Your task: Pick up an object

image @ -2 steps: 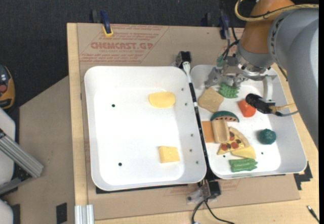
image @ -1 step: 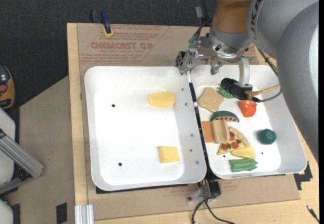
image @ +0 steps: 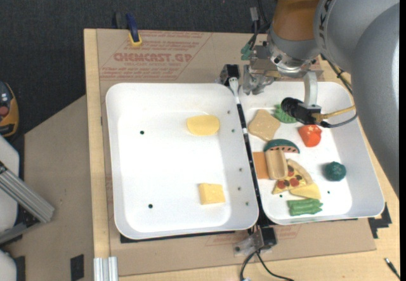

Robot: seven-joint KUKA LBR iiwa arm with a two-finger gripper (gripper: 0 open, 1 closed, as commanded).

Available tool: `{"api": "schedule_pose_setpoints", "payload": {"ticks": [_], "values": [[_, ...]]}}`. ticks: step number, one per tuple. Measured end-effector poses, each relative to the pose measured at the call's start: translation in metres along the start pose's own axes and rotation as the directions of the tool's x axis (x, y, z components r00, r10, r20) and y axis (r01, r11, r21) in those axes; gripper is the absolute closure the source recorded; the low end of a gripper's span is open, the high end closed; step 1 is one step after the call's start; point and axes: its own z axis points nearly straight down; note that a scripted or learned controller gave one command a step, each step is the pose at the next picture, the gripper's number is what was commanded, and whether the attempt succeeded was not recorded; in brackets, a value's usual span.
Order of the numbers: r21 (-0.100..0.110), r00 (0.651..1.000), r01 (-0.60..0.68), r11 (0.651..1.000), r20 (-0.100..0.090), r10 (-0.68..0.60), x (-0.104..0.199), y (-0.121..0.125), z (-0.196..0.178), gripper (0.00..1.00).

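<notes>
Camera view: grey arm's end effector [image: 257, 78] hangs over the right white bin's [image: 355, 200] far-left corner; its state, cannot tell. Tan bread-slice toy [image: 264, 125] lies just nearer. Left white bin [image: 120, 165] holds a yellow oval piece [image: 203, 125]

My bench [image: 165, 61] is a brown board with red lettering; two white bins [image: 127, 165] [image: 361, 178] sit touching, side by side on it.
</notes>
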Motion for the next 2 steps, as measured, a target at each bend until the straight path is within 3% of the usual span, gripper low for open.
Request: {"api": "schedule_pose_setpoints", "payload": {"ticks": [2], "values": [[-0.001, 1.000, 0.007, 1.000, -0.006, -0.007, 0.158, 0.006, -0.060, 1.00]]}}
